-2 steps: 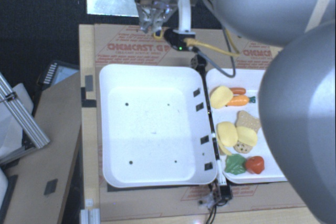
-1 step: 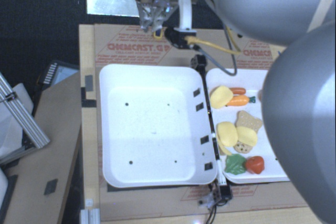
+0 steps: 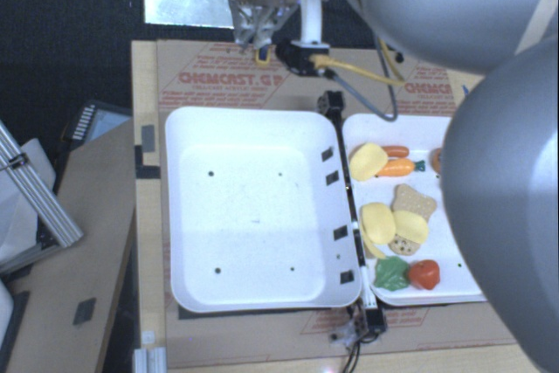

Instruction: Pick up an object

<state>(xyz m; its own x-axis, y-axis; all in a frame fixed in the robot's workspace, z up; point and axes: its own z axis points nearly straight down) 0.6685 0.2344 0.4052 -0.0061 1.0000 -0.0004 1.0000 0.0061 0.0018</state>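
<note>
1. My end effector (image 3: 254, 35) hangs at 12 o'clock in the view, above the cardboard-covered worktop (image 3: 227, 79) just beyond the far rim of the left bin (image 3: 183, 188). Its fingers are blurred and bunched together at the tip; I cannot tell how far open they are, and I see nothing between them.
2. Everything I could pick lies in the right bin (image 3: 437, 131), at about 3 to 4 o'clock from the view's middle, well apart from my end effector. My own arm covers that bin's right part.
3. There I see a carrot (image 3: 397, 168) and a yellow piece (image 3: 368, 160) near the far end, a toast slice (image 3: 413, 203) and two more yellow pieces below them, then a green item (image 3: 391, 273) and a tomato (image 3: 424, 274) at the near end.
4. I judge the task barely begun: no item is lifted and all rest in the bin.
5. Left to do: travel over the right bin, choose an item, descend, close and lift. The tomato and carrot look easiest, each with free edges.
</note>
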